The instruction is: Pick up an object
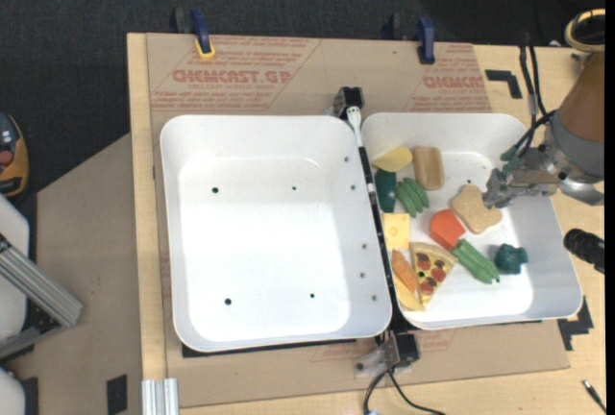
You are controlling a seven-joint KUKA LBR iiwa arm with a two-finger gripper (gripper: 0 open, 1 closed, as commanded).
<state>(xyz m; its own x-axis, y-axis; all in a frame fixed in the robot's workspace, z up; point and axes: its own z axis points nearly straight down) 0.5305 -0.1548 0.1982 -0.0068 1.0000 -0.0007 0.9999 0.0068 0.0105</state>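
The worktop (461, 67) carries two white bins side by side. Nearest the camera in the right bin (553, 293) lie a pizza slice (430, 269), a carrot (404, 274) and a yellow cheese block (396, 231). Beside them sit a green pod (476, 261) and a broccoli floret (509, 257). Further back are an orange-red piece (447, 229) and a tan bread slice (474, 208). The gripper (498, 192), reaching from the right, stands over the bread slice's far edge; whether its fingers are apart or closed cannot be told, and no object is seen between them. Farthest lie a green pepper (411, 196), a bread roll (428, 166) and a pale yellow piece (392, 158). The left bin (183, 231) lies alongside.
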